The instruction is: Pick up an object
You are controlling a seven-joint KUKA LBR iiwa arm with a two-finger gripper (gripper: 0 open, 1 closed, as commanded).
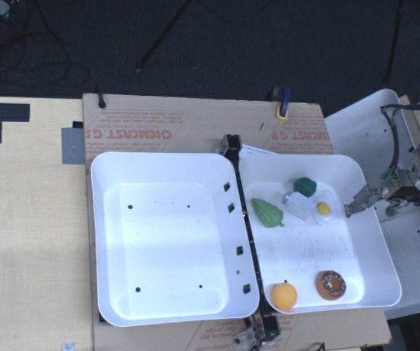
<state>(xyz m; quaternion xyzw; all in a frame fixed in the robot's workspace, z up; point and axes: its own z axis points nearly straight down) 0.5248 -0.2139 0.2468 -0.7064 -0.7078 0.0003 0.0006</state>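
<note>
The right bin [374, 269] holds several small objects. A green leafy piece [266, 213] lies near the divider. A dark green object [304, 186], a clear plastic item [296, 205] and a small yellow piece [323, 209] cluster at the bin's far middle. An orange ball [283, 296] and a brown ring-shaped donut [331, 284] rest along the near wall. My gripper [351, 209] hovers at the bin's right rim, just right of the yellow piece, with nothing seen in it.
The left bin [104, 196] stands beside the right one, joined by a black clamp strip [240, 218]. Both sit on a cardboard sheet [158, 126]. The arm's wrist [403, 189] reaches in over a white cover at right.
</note>
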